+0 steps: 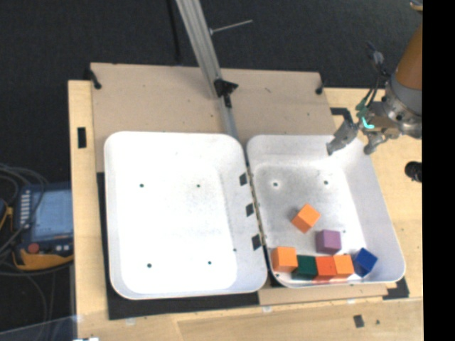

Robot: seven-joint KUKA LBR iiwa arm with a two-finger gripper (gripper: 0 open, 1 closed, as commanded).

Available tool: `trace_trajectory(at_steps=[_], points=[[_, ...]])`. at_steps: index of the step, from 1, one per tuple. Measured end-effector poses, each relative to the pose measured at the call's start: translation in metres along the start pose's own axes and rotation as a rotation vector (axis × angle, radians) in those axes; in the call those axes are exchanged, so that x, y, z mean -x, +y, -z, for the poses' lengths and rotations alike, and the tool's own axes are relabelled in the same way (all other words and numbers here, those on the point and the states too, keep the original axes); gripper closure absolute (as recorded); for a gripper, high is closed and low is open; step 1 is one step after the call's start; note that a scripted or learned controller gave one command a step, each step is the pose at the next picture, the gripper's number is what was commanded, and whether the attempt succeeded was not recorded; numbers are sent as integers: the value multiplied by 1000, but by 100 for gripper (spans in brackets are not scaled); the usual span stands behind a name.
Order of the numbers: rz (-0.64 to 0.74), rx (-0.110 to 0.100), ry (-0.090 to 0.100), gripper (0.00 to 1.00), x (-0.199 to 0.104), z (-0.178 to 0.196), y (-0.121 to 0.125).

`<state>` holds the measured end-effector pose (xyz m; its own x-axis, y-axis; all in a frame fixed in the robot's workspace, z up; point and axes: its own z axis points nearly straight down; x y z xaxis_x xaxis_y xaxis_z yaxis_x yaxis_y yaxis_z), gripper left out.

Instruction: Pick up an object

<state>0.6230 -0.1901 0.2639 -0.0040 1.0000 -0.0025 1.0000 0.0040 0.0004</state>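
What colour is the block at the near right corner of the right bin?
Blue: the corner block in the right bin, seen in the camera view.

The right bin [284, 163] is open floor from its centre toward twelve o'clock. An orange cube [306, 218] and a purple cube [328, 241] stand apart near the middle. Along the six o'clock wall, an orange cube [285, 258], a green cube [306, 266], two more orange cubes [334, 266] and a blue cube [365, 261] crowd close together, leaving little room between them.
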Motion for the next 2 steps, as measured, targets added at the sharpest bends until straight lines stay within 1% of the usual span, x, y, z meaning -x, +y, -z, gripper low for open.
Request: trace_trajectory(at_steps=[1,2], points=[[2,-5,1,0,0,-51,10],[2,-5,2,0,-7,-108,14]])
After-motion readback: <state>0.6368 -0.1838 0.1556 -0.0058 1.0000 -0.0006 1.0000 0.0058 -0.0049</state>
